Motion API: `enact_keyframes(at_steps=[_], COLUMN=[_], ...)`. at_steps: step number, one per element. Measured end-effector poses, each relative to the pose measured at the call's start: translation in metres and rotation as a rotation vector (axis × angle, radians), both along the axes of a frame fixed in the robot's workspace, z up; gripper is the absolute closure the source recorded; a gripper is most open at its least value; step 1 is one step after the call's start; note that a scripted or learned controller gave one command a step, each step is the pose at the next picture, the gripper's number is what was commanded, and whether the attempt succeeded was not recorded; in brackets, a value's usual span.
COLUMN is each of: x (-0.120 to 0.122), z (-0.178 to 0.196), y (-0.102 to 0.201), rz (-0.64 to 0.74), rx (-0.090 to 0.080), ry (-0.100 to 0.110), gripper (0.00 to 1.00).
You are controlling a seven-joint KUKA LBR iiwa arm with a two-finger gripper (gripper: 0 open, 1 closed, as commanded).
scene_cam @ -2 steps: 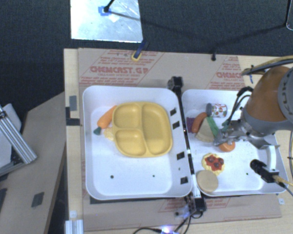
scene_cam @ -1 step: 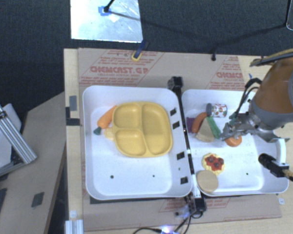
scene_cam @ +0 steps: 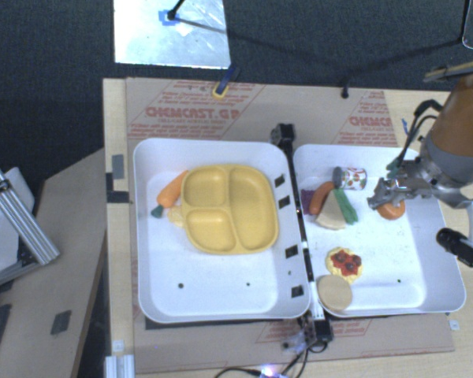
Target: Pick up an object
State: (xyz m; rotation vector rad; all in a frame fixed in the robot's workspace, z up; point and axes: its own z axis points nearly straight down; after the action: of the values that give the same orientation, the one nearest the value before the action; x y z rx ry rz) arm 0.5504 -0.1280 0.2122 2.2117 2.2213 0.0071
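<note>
Two shallow white bins sit side by side on the table. Yellow divided plastic plate fills the left one. Over the right bin, the grey arm's gripper hangs right at a flat orange round piece. Jaws: can't tell. Nothing looks lifted yet, so the pick isn't done.

Grey arm reaches in from right, pincer lowered.
</note>
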Motion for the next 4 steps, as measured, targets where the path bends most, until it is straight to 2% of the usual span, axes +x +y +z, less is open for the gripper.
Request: enact_keyframes(at_steps=[1, 3, 4], x=[0.001, -0.009, -0.013], z=[0.013, 0.025, 0.004], y=[0.0, 0.099, 0.145], rz=[0.0, 0.005, 0.005], rx=[0.001, 0.004, 0.004], ry=[0.004, 0.007, 0.009], gripper=[1.0, 1.0, 1.0])
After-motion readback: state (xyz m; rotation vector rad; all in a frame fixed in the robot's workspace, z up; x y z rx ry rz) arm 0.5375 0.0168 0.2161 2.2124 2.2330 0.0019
